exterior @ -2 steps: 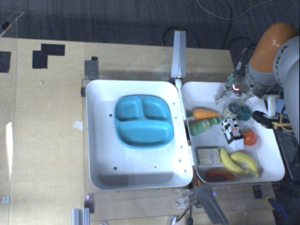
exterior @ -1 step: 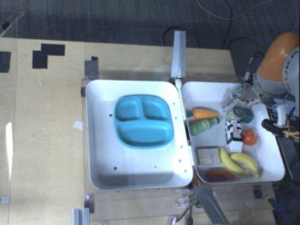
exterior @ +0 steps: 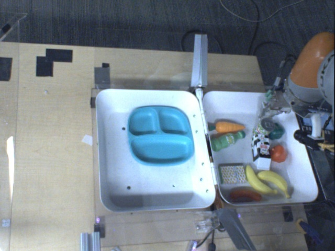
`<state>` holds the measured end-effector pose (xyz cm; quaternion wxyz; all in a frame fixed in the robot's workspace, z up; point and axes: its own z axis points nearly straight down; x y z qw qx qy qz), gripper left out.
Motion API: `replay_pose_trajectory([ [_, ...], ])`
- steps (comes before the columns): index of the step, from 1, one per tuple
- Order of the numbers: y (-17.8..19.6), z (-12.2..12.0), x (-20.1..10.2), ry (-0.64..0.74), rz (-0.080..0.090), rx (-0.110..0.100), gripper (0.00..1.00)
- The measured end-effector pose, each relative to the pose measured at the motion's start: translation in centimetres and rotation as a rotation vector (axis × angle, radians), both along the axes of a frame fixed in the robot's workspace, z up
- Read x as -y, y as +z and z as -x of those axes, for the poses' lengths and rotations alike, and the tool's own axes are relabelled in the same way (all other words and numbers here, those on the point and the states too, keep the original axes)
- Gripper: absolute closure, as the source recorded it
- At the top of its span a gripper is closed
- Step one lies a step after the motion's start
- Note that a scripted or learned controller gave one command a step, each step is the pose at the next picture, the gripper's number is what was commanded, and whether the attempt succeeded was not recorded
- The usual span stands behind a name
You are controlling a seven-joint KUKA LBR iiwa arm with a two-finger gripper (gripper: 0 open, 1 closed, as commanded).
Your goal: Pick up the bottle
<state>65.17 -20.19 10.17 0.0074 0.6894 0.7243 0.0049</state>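
Pale wood bench carries two white bins. Right bin, near to far: red sausage-like item, bananas, mesh-patterned packet, tomato, milk carton; green bottle lying flat beside carrot. Left bin: blue divided tray. Gripper at frame right; finger state cannot be told. Dark carpet beyond, with cable.

Bright, even overhead light — soft shadows, slightly blurry.
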Motion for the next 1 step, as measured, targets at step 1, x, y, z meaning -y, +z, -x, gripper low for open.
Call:
replay_pose_trajectory([
  [1, -0.02, 0.01, 0.00, 0.000, 0.000, 0.000, 0.00],
])
